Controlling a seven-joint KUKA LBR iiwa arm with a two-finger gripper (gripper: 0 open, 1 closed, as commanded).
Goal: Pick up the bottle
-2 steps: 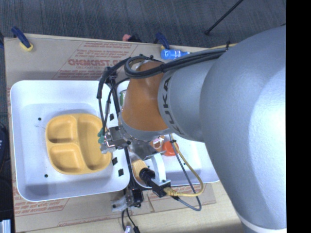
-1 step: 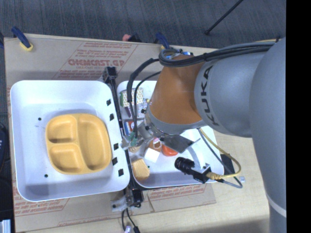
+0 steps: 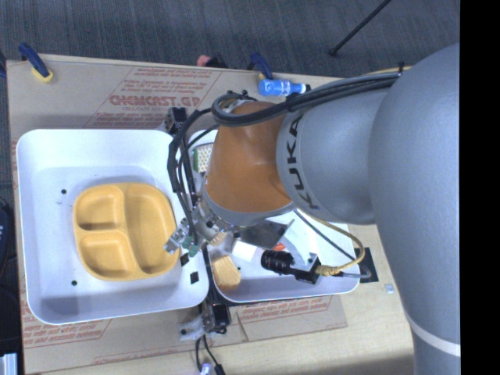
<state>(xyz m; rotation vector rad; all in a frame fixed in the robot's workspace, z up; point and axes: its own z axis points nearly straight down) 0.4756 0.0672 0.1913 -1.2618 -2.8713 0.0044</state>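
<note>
I cannot tell my gripper's (image 3: 187,244) state or spot the bottle; descending blind beside the yellow tray (image 3: 123,230) risks striking it.

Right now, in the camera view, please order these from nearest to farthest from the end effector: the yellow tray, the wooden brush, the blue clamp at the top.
1. Wooden brush: just below and right of the end effector, in the right bin.
2. Yellow tray: to its left, in the left bin; its edge is about as near, too close to call.
3. Blue clamp: far up, at the board's top edge.
</note>
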